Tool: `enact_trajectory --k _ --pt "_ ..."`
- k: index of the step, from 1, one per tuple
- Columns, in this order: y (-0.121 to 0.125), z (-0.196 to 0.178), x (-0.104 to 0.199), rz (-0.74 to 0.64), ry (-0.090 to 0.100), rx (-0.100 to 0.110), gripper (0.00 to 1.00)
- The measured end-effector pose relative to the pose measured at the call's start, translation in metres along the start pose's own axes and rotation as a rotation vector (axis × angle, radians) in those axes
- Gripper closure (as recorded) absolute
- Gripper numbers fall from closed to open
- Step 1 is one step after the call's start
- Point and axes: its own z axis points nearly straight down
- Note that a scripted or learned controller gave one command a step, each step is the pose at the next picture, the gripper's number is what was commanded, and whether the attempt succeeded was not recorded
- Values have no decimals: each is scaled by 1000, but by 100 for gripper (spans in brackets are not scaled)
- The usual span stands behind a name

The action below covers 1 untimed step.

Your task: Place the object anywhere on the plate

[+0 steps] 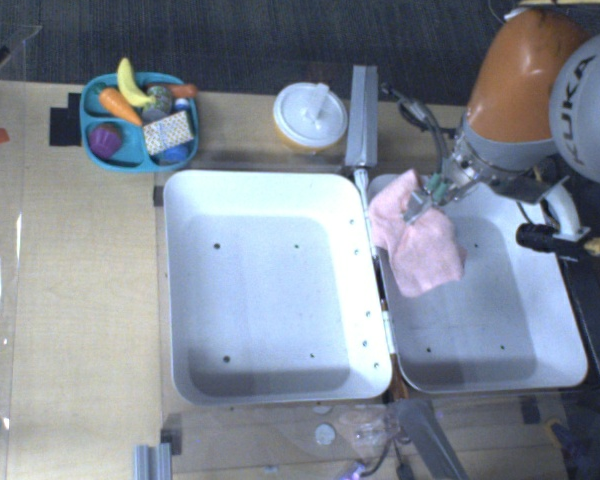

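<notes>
Where the grey arm reaches in over the right bin [540,358], we find its jaws [420,206] low against a pink cloth [425,248], and they seem to be pinching a raised fold of it, though the tips are too small for us to be sure. Most of the cloth spreads below and just beside the jaws, crumpled, with one edge lying up against the wall that divides the two bins. The left bin [270,288] sits on the far side of that wall from the jaws. Well beyond the jaws, up and across the counter [70,298], stands a blue divided plate [120,158] holding toy food: a banana [130,83], a carrot [118,106] and other small pieces. Nearer, just past the bin corner, is a white lidded cup [310,116].

We judge the risks as follows. A thin pinch on limp cloth may slip as it lifts. The trailing cloth could catch on the dividing wall. The plate is already crowded, so the cloth may drape off its rim or knock the toys loose.
</notes>
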Motion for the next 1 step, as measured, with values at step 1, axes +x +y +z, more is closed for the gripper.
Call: enact_trajectory --k 1 --pt "2 2 0 -2 1 1 100"
